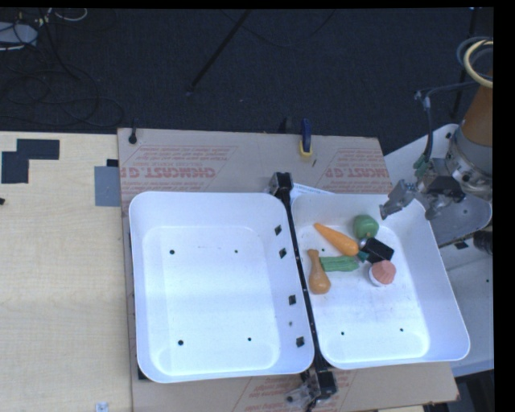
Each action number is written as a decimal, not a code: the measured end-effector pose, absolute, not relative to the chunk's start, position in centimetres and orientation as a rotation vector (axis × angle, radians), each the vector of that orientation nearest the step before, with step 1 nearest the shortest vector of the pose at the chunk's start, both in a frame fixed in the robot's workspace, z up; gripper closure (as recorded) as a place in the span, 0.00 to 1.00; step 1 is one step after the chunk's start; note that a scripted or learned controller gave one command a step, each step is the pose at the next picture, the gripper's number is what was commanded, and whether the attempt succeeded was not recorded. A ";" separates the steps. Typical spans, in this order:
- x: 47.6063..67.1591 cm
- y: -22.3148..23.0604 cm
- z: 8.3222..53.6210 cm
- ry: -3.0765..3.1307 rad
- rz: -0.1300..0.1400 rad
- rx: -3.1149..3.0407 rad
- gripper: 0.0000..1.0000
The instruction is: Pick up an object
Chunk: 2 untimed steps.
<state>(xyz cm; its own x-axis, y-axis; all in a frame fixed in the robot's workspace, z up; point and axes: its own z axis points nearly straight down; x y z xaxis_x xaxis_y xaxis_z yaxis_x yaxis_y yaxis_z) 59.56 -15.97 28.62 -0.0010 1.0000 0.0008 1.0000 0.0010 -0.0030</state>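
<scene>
White plastic forms the two shallow bins set side by side on the desk: the left bin shows only a few dark dots on its floor, and the right bin carries all the loose items. The bins meet along a row of black clips. Brown cardboard with red print lies under both, held at its far edge by a blue and yellow clamp.

Items in the right bin cluster in its far half. An orange carrot-shaped piece lies at a slant; just right of it sits a green round object. A small black block lies below the green one, touching or nearly touching a pink and white round piece. A green elongated piece lies between the carrot and an orange-tan club-shaped piece, which rests near the bin's left wall.

At the right edge the arm's pincer hangs over the bin's far right rim, fingers spread with nothing between them, apart from the cluster; the green round object is nearest.

Dark cables run over the black floor beyond.
</scene>
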 end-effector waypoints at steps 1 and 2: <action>64.5 -14.9 11.8 -2.224 0.004 -2.211 0.00; 64.3 -8.9 8.7 -2.218 0.008 -2.219 0.00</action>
<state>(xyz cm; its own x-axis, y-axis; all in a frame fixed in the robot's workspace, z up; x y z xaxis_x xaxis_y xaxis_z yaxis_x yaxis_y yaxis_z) 64.28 -8.87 8.73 0.0004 1.0000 -0.0010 1.0000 -0.0004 -0.0064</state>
